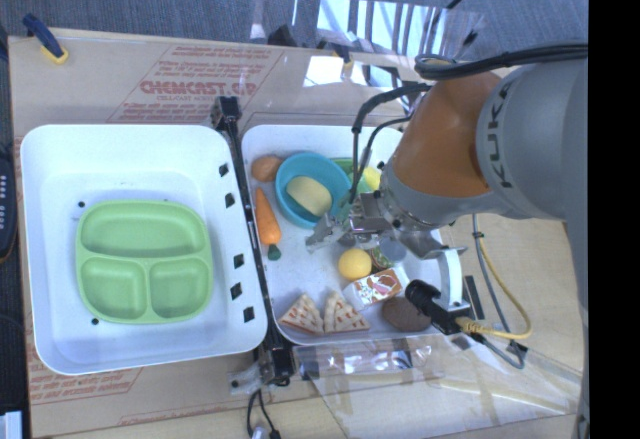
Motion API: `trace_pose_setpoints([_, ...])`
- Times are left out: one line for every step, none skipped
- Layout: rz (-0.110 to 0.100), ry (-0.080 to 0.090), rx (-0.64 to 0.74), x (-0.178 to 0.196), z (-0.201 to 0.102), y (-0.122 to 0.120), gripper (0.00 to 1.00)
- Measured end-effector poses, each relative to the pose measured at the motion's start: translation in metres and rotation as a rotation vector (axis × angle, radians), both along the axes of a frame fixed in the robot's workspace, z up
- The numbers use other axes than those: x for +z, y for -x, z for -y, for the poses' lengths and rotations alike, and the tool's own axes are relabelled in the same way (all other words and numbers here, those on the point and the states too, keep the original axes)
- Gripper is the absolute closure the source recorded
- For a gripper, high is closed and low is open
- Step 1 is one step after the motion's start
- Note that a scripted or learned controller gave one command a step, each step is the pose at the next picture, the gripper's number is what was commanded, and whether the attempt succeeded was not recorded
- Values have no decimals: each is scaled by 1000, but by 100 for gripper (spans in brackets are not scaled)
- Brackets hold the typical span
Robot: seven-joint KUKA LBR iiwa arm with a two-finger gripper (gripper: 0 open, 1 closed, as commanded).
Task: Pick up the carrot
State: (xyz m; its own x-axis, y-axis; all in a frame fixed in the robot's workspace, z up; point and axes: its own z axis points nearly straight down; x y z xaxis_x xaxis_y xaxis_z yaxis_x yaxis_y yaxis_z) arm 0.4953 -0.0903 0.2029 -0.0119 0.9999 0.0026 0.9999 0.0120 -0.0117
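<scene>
your gripper (340, 224) hangs beside the blue bowl (310, 189) — i cannot tell its state, the wrist hides it. the carrot (267, 217) lies at its nine o'clock, apart.

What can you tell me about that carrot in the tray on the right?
The carrot is a small orange toy, plastic by its look, with a dark green tip at its lower end. It lies flat along the left wall of the right bin, just left of the blue bowl. The gripper is apart from it.
</scene>
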Motion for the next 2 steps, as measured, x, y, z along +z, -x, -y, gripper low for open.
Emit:
trace_pose_setpoints([4,1,34,-112,52,10,0])
trace_pose_setpoints([-3,0,46,-103,51,11,100])
